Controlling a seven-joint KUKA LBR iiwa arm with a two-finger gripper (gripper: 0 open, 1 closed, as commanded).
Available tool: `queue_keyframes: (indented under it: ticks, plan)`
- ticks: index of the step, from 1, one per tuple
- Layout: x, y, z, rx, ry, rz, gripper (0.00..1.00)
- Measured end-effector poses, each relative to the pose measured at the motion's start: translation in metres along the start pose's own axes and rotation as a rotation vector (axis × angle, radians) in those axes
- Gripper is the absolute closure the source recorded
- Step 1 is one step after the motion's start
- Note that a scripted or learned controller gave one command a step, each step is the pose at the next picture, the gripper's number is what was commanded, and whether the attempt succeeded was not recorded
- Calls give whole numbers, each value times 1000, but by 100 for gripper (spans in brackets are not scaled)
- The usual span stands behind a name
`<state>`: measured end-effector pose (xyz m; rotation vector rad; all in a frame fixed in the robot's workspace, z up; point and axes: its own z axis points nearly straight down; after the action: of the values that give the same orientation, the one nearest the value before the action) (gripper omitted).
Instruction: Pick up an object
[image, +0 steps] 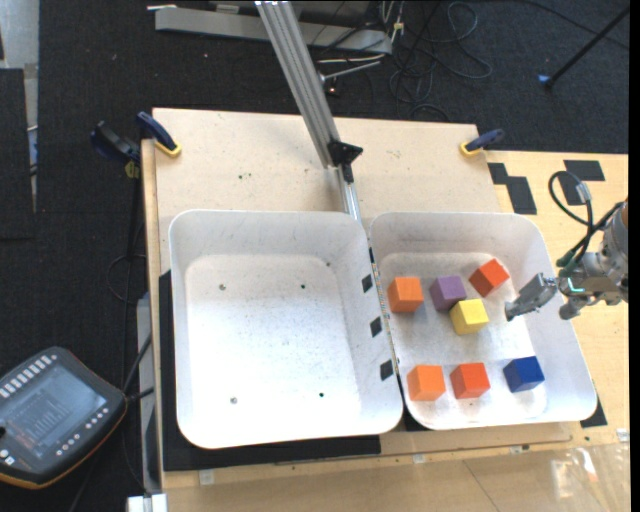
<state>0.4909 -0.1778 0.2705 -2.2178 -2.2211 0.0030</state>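
Several small cubes lie in the right bin (545, 240): an orange one (405, 293), a purple one (448, 291), a red-orange one (489, 276), a yellow one (469, 316), another orange one (426, 381), a second red-orange one (470, 379) and a blue one (523, 374). My gripper (550, 300) hangs over the right side of this bin, to the right of the yellow cube and above the blue one. It is open, and nothing sits between its fingers (527, 296).
The left bin (190, 250) adjoins the right one. A slanted metal pole (305, 80) comes down to the gap between the bins at the back. Clamps (158, 133) (480, 142) grip the board's far corners. A teach pendant (50, 410) lies at the lower left.
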Motion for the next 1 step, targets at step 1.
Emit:
queue_keyframes:
  ticks: [1]
  plan:
    - [0, 1, -2, -4, -1, 1, 0]
